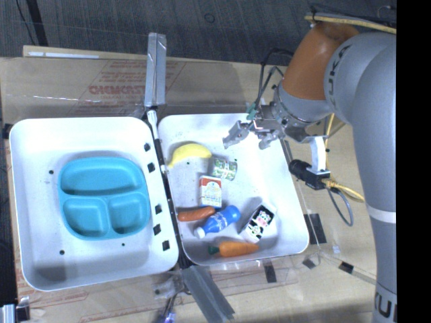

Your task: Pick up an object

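The tabletop [60, 79] is covered with flat brown cardboard with faded red print, and behind it lies a dark floor. Two shallow white bins with rounded corners stand side by side, touching along the middle. The left bin [34, 180] holds a blue tray [104, 195] of smooth plastic with three compartments. The right bin [286, 200] holds the small objects. A yellow rounded piece like a banana [189, 153] lies near the far left corner, and just beside it on the right is a small crumpled packet [224, 167] with green print. Below them a small red and white carton [211, 191] stands in the middle. Nearer the front there is a reddish sausage shape [195, 214], touching a blue bottle [219, 221] with a white cap that lies on its side. To the right is a black and white box [258, 222], tilted, and an orange carrot [234, 249] lies along the front wall.

The gripper [252, 134] hangs above the far right part of the right bin, apart from all objects. Its fingers are spread fairly wide, with nothing between them. The bare white floor under it and along the right wall gives open room. The objects crowd the left and front parts.
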Motion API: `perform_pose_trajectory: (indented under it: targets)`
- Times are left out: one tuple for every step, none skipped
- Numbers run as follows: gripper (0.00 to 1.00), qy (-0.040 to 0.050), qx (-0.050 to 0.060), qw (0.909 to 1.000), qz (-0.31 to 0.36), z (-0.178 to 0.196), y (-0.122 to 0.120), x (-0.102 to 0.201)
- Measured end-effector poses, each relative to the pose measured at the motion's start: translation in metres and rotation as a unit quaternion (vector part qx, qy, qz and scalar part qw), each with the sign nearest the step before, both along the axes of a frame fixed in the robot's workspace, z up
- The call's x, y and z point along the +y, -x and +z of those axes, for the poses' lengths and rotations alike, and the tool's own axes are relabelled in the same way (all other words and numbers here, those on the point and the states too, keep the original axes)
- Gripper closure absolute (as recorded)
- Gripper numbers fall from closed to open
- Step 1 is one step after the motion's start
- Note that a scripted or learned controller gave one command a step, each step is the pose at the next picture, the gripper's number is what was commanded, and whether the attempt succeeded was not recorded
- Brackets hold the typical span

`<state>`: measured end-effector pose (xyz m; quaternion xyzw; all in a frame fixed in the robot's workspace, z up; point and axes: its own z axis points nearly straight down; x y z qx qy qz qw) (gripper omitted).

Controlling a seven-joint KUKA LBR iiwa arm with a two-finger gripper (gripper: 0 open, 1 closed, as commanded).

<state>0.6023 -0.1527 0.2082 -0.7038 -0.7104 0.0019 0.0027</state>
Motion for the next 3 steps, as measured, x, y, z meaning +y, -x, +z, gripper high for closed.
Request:
perform_pose_trajectory:
  targets:
    - [0.0,0.0002,-0.001,0.9996,0.027,-0.117,0.009,-0.009]
    - [1.0,0.0002,-0.001,0.9996,0.028,-0.106,0.009,-0.009]
    - [1.0,0.0002,-0.003,0.9999,0.017,0.015,0.008,0.036]
